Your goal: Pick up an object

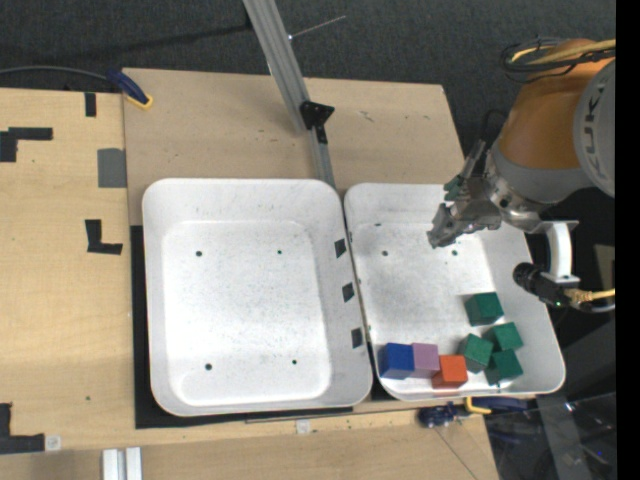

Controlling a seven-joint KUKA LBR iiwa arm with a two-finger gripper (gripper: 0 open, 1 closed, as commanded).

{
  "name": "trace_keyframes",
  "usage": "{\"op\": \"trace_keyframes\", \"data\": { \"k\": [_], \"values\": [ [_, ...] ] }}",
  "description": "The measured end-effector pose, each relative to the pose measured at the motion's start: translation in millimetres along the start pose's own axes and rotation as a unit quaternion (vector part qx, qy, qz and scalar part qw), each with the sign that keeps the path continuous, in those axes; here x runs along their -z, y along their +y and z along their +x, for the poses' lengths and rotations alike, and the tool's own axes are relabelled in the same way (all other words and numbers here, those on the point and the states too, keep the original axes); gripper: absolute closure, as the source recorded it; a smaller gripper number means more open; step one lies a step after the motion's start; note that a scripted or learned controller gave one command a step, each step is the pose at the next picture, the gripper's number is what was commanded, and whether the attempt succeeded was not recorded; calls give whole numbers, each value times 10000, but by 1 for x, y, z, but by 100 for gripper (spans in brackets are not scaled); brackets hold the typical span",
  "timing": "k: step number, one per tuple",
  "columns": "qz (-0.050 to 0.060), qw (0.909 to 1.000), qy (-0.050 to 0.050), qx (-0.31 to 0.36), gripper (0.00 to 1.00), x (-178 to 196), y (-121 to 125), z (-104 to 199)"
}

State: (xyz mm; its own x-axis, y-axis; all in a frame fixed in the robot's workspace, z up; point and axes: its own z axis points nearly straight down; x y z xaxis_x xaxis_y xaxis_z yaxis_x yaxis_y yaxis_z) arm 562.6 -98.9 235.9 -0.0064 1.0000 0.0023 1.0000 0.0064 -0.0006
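The pincer [445, 230] hangs over the right bin [400, 203]; I cannot tell its state. Blocks cluster below it: green cubes [492, 338], orange cube [452, 370].

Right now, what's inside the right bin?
Blocks in the right bin, near corner: blue, purple, orange, four green. The gripper covers some floor behind.
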Motion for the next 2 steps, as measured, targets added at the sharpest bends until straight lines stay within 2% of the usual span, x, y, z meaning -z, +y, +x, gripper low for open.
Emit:
{"op": "trace_keyframes", "data": {
  "k": [1,2],
  "values": [
    [6,10000,2,4,100,8,-16,53],
    [16,10000,-2,1,100,-4,-33,111]
  ]
}}
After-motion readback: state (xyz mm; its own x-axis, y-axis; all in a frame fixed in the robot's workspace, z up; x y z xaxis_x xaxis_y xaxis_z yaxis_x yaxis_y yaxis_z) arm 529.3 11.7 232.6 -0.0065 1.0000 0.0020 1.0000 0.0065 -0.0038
